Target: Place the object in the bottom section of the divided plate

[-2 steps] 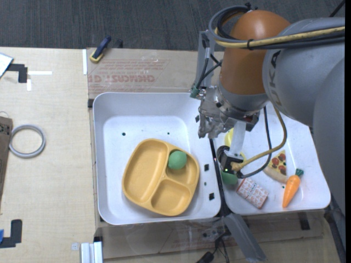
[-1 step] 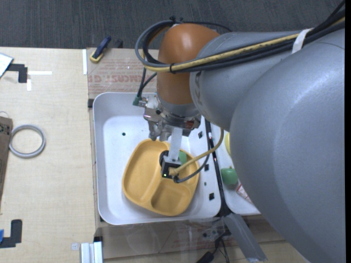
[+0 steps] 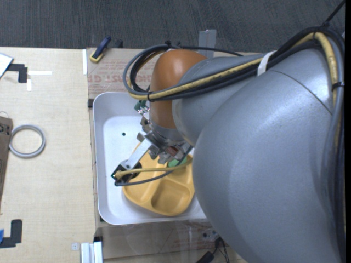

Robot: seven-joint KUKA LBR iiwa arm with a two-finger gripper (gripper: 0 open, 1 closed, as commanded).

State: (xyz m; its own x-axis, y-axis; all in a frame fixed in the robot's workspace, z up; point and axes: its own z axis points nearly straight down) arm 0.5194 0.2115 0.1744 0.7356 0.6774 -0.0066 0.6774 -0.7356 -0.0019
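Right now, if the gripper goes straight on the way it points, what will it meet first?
Probably the yellow divided plate, whose upper part lies just under the gripper in the white bin; depth is hard to judge from above.

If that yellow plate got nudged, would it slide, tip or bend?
The yellow plate looks moulded and rigid, so it probably would not bend. Its wide, shallow shape suggests it would slide rather than tip. The smooth floor of the white bin likely lets it skid easily.
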